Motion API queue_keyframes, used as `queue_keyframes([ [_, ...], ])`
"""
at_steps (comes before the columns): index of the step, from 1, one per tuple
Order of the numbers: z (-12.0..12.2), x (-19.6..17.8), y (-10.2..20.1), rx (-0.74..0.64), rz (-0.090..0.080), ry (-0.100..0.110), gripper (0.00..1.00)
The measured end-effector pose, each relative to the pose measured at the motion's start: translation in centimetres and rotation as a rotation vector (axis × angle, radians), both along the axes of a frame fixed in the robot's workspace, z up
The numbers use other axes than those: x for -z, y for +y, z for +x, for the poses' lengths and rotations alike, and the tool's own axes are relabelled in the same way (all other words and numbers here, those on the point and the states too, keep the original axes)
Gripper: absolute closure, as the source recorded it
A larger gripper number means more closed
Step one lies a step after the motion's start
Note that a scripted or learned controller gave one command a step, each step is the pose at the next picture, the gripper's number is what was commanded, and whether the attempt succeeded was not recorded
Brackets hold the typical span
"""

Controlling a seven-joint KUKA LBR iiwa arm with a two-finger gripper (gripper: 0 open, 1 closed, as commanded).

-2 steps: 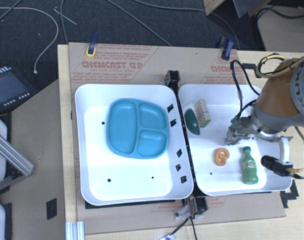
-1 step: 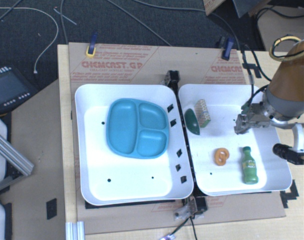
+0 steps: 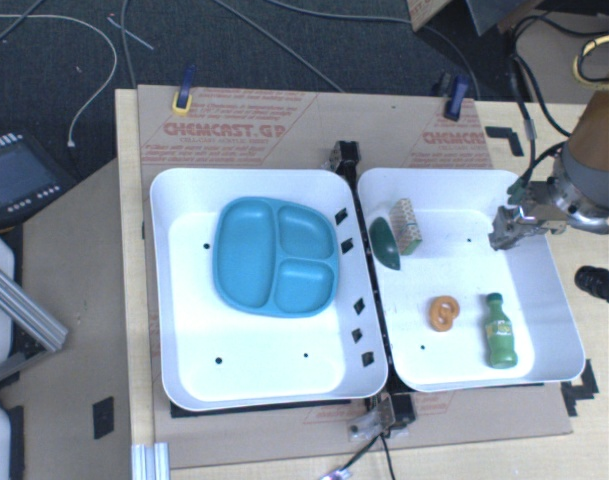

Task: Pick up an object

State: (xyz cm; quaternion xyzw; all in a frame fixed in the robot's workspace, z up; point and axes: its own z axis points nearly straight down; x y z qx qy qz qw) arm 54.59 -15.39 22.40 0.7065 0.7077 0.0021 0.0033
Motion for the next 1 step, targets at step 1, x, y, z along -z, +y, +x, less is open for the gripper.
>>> queue_keyframes([
  [1,0.12,-4.56,-0.01,0.0,0.0,0.002,1.0],
])
